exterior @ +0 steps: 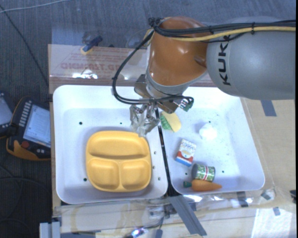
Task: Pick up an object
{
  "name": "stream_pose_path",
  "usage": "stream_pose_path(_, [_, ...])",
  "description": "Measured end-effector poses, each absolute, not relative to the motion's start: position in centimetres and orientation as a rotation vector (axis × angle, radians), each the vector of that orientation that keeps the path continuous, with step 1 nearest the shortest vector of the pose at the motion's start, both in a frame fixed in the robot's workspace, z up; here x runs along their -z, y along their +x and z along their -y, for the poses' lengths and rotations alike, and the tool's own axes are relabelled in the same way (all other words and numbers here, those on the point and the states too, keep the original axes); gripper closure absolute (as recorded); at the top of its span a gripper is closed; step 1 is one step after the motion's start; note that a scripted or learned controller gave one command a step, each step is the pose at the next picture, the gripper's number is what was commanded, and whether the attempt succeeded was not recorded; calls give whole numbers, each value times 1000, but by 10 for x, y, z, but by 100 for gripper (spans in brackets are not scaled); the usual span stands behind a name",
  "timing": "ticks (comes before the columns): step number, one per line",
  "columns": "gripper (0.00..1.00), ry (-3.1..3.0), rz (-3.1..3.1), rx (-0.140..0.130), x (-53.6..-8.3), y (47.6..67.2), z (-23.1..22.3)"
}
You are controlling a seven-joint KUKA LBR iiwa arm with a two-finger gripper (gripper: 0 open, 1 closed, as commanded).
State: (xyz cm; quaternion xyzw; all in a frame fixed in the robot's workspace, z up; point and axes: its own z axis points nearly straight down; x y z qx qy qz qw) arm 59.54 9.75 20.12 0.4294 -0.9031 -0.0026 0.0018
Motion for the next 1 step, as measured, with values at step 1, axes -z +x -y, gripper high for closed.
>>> stream_pose_path(1, [100, 1697, 2642, 8, -271, 559, -54])
